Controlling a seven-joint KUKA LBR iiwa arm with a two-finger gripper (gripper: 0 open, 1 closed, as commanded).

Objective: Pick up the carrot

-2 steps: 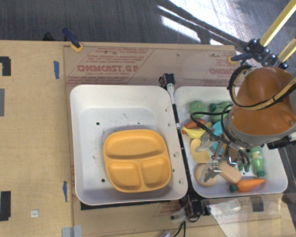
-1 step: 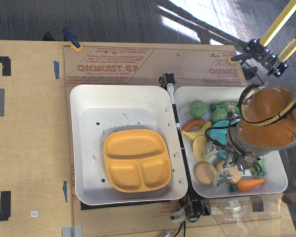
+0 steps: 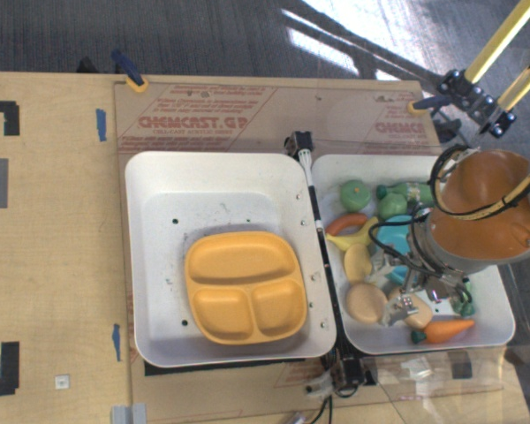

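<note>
Your gripper (image 3: 409,306) hangs low in the right bin (image 3: 503,325), among the toys; you cannot tell how its jaws stand, nor whether they touch anything. The carrot (image 3: 448,329) lies just beside it toward the near right corner, on the bin floor. The board (image 3: 194,117) behind reads "CHEMCAST GP".

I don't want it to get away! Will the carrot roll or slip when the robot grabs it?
Probably a bit. The carrot looks smooth and tapered, so it may slip. It lies near the right bin's front wall, which might stop it rolling far.
</note>
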